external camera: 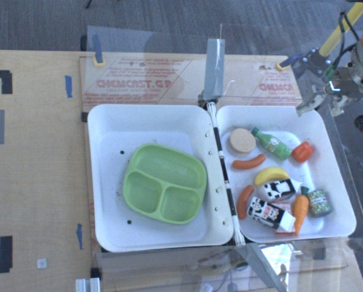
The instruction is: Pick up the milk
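Red lettering is running across the cardboard sheet (169, 81) lying behind the two bins; it is faint and partly covered, and the letters look like "CHEMCAST" with something after, repeated on the right part, though no word can be read for certain. The milk (268, 213) is lying on its side in the right bin (346, 221), toward the near edge, a small carton printed with black-and-white cow patches and a red strip at its right end; its label text is too small to read. It is sitting just beside a red sausage (245, 199) on its left, touching a carrot (299, 210) at its right, with a second cow-patterned item (279, 190) and a banana (271, 175) just behind it. A green bottle (270, 143) with a red cap, a tomato (302, 151), a round bun (242, 141), another sausage (248, 162) and a small green can (319, 202) are sharing the bin. A green divided plate (164, 183) is resting in the left bin (102, 126). The gripper (320, 100) is hanging over the far right corner of the right bin, well apart from the milk, holding nothing; how far it is open I cannot tell.
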